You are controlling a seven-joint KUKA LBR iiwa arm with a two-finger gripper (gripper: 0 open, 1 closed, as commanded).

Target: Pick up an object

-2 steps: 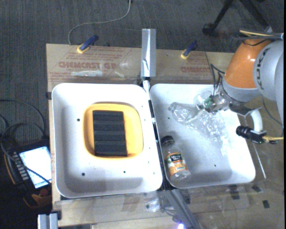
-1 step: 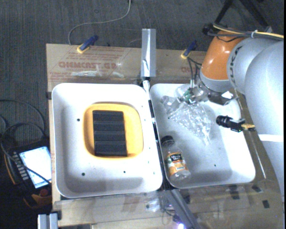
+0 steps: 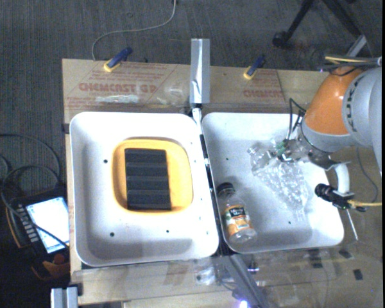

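- Clamps, one blue and yellow (image 3: 117, 58) and one blue (image 3: 255, 67), sit at the far edge of the surface (image 3: 135, 85), with a grey upright post (image 3: 199, 72) between them above the seam where the bins meet.
- A tablet (image 3: 46, 222) with cables lies on the dark floor left of the surface; chair legs (image 3: 308, 11) show at the top right.
- The left bin (image 3: 90, 191) holds a yellow tray (image 3: 153, 175) with a black ribbed block in it.
- The right bin (image 3: 321, 233) holds a clear bottle (image 3: 234, 213) with a dark cap and orange label, lying near its front left corner.
- Crumpled clear plastic (image 3: 282, 175) lies in the right bin's middle and right part.
- The arm (image 3: 346, 111) reaches over the right bin's right side, and the hand (image 3: 287, 151) sits at the plastic's upper edge; whether it is wide or narrow cannot be told.
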